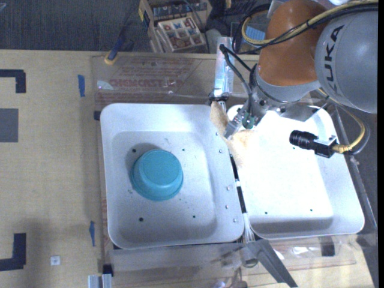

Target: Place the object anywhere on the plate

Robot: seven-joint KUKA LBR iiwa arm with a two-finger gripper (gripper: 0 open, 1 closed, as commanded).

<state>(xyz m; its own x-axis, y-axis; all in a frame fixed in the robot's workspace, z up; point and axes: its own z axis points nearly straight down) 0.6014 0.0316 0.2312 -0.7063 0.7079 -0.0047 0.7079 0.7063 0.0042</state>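
Observation:
A round teal plate lies in the left white bin, left of its middle. My gripper hangs low over the seam between the two bins, near their far ends, well to the right of the plate. A tan, crumpled-looking object shows right at the gripper's tip, with more tan just below it on the right bin's left edge. The wrist hides where gripper and object meet, so I cannot tell whether it is held.
The right white bin lies under the arm. A black cylindrical part with a cable juts from the wrist over it. A clear sheet lies behind the left bin, and boxes and cables sit beyond the bench.

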